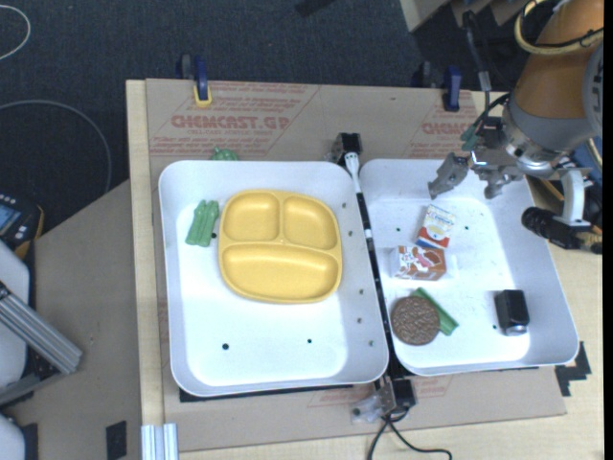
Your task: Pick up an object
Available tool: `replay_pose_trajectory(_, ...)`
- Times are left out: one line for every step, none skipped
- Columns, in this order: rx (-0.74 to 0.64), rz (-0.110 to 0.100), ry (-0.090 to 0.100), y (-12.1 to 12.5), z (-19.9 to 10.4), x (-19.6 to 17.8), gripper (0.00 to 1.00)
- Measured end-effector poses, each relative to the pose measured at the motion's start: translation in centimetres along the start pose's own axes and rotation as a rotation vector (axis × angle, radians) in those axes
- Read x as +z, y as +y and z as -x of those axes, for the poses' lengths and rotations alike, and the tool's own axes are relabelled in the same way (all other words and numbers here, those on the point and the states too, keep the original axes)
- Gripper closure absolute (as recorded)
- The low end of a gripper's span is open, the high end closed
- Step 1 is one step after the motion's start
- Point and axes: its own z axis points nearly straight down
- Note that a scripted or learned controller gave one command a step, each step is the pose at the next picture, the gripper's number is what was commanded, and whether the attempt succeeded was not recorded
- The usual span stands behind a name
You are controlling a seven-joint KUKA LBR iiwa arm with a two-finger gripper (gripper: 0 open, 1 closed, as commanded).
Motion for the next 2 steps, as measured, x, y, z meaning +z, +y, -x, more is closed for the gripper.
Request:
replay_pose_trajectory(-0.002,0.008,-0.005,1.9,-1.7,12.6,0.00)
replay_pose_trajectory(-0.007,0.005,0.003,-3.2,-8.7,1.7,0.00)
